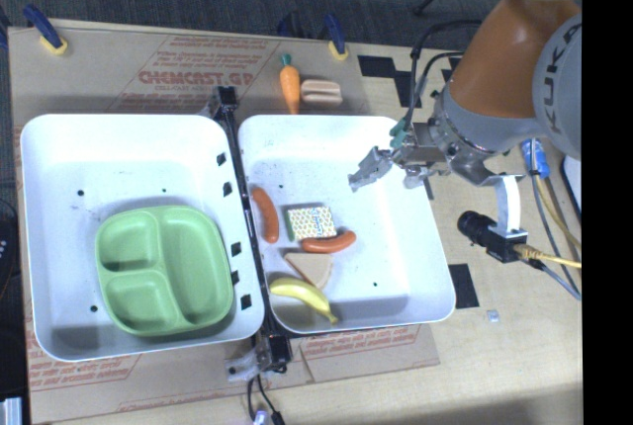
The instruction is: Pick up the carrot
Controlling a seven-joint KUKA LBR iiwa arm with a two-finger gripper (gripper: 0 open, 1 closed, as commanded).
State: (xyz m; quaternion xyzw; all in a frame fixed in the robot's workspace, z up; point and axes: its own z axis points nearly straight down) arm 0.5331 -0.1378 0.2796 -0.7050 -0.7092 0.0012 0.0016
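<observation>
The carrot (pixel 289 85), orange with a green top, lies on the cardboard just behind the right bin (pixel 420 255), outside both bins. My gripper (pixel 369 170) hangs over the right part of that bin, well to the right of the carrot and nearer the front. Nothing shows in it. The arm's orange band (pixel 504 57) rises behind it at the right.
A pink and brown bun-like toy (pixel 320 93) lies right beside the carrot. The right bin holds two sausages (pixel 264 213), a checked block (pixel 310 219), a bread slice (pixel 310 266) and a banana (pixel 302 299). A green divided plate (pixel 163 268) sits in the left bin. A blue clamp (pixel 336 36) stands behind the carrot.
</observation>
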